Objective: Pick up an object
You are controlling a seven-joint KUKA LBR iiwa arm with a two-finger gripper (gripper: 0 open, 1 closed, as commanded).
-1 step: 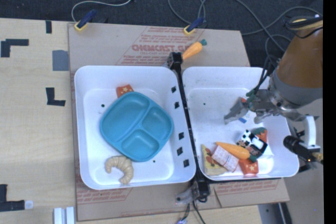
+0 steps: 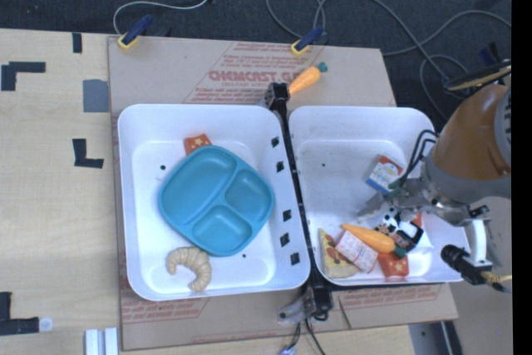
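The arm's gripper (image 2: 397,216) hangs low in the right bin (image 2: 332,129), just above a toy carrot (image 2: 370,238). The carrot lies near the bin's front wall, long axis running left to right, its left end slightly farther from the camera. Whether the claw is open or closed cannot be told. A small carton (image 2: 383,173) sits beside it; a blue divided plate (image 2: 217,199) and croissant (image 2: 190,266) occupy the left bin (image 2: 137,179).

The arm (image 2: 474,147) reaches in from the right, bent down, its gripper (image 2: 391,208) lowered, pointing left.
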